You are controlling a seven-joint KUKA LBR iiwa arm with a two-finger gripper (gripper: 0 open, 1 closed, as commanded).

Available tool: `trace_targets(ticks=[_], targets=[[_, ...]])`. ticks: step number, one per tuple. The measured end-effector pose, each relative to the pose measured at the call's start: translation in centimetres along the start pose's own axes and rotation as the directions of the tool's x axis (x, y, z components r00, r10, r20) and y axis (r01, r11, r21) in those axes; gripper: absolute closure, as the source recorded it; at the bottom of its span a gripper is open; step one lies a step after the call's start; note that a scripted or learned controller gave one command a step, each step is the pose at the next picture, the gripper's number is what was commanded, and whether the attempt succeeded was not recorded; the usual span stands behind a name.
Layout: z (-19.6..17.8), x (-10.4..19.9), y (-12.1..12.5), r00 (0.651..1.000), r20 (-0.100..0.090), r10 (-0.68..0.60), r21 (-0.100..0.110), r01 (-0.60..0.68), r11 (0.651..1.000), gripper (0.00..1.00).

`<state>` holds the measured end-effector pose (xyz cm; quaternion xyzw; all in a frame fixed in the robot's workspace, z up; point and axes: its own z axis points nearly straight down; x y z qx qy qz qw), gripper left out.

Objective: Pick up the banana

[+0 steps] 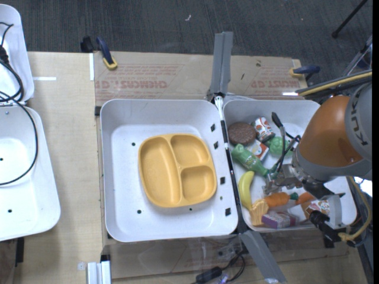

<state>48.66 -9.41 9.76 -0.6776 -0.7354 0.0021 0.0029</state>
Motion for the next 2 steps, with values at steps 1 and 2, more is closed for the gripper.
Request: trace_targets(ticks=[1, 2], targets=[[0.0, 0.0, 0.0, 1.0, 0.0, -0.001, 0.0, 0.001, 1.0, 0.0], [0.0, 0.0, 0.0, 1.0, 0.0, -0.001, 0.0, 0.001, 1.0, 0.0]])
